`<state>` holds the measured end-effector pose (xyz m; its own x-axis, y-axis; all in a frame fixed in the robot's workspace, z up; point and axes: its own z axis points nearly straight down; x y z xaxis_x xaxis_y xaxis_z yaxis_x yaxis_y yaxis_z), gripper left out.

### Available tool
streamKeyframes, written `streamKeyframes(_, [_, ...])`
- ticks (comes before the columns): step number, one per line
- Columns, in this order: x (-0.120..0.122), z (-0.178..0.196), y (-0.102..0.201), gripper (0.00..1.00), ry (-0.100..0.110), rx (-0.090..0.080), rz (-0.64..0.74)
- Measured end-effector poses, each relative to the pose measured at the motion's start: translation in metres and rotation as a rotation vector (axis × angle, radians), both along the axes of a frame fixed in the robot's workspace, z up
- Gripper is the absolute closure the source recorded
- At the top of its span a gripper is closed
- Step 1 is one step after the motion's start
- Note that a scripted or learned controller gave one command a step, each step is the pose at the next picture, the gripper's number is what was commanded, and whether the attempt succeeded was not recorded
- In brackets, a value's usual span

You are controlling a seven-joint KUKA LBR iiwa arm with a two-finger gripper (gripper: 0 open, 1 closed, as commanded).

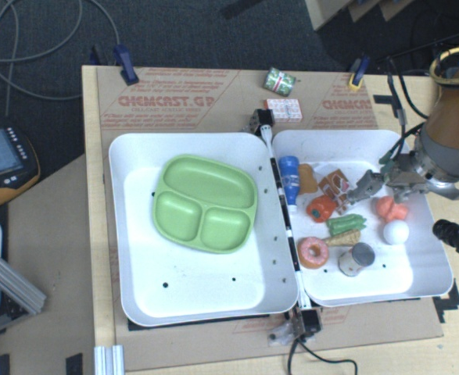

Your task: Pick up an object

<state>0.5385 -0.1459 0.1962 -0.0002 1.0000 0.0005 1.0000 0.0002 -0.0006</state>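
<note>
Camera view, right white bin (417,283): pickable items lie clustered in its middle, namely a blue plastic bottle (289,176), a small brown-and-red box-like toy (335,184), a round red-orange toy (320,208), a green leafy toy vegetable (346,224), a pink-frosted toy donut (313,252), a grey cylindrical can (357,258), a white ball (396,232) and an orange-pink soft toy (391,208). Gripper (367,187) sits low over the bin, reaching in from the right, its dark fingers (365,183) just beside the box-like toy. Whether the fingers are parted or closed cannot be told, and nothing is seen between them. Left white bin (135,287) holds a light green three-compartment plastic plate (206,202). On the counter (174,100) beyond the bins: a small green can (280,81) and a small white patterned box (283,110).
</note>
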Motion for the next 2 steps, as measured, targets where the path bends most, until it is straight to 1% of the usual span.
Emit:
streamKeyframes(1, [0.051,-0.109,0.026,0.00,-0.008,-0.003,0.001])
streamKeyframes(2, [0.052,-0.098,0.025,1.00,-0.011,-0.006,-0.001])
